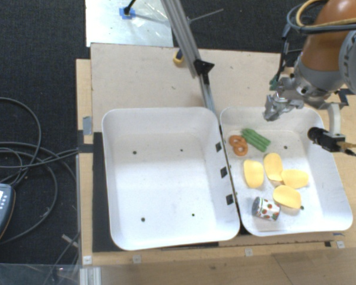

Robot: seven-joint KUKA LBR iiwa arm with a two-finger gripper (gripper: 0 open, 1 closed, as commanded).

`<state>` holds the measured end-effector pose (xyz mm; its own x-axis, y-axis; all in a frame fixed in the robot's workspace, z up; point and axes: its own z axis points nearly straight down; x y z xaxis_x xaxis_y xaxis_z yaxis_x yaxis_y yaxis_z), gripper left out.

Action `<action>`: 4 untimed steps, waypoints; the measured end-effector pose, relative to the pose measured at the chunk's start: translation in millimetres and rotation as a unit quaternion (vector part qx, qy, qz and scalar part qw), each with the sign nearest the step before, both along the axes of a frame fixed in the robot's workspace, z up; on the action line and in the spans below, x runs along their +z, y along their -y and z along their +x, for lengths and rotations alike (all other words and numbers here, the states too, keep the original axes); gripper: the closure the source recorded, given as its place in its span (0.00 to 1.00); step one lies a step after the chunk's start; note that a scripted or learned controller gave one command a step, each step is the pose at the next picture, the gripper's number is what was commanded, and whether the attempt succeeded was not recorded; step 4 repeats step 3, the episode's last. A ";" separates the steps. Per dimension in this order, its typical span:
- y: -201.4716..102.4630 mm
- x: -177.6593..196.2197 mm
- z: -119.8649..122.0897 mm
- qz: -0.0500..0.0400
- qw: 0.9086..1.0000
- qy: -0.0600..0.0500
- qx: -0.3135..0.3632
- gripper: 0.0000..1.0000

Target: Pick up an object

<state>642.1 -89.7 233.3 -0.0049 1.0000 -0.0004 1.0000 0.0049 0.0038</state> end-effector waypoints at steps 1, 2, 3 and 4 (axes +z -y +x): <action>-50.6 -10.3 -15.5 0.001 1.000 -0.002 0.002 1.00; -103.3 -7.8 -18.7 0.001 1.000 -0.002 0.003 1.00; -150.4 -15.9 -36.5 0.001 1.000 -0.003 0.002 1.00; -150.4 -15.9 -36.5 0.001 1.000 -0.003 0.002 1.00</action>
